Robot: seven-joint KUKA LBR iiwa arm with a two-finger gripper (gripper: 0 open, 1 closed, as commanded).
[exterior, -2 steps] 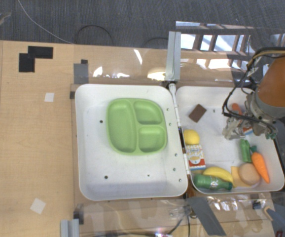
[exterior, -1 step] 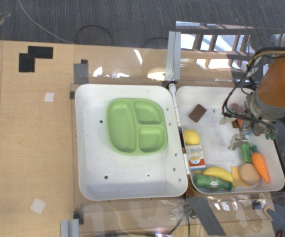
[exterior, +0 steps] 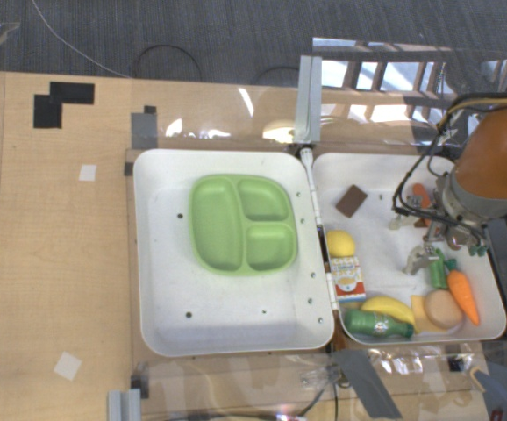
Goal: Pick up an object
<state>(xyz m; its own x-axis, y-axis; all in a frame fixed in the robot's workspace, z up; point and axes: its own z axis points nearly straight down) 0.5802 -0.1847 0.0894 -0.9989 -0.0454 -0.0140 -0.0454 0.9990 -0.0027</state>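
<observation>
The right bin holds several toy foods. A brown square lies near its back left. A yellow lemon and a small carton sit along the left wall. A banana and a dark green bottle-shaped piece lie at the front. A tan round piece and an orange carrot rest at the front right. My gripper hangs low over the bin's right half, right beside a small green piece. Nothing shows in its grasp.
The left bin holds a green divided plate. A metal divider separates the bins. The arm's orange band and cables overhang the right bin's back right. A small orange-red piece lies under the cables.
</observation>
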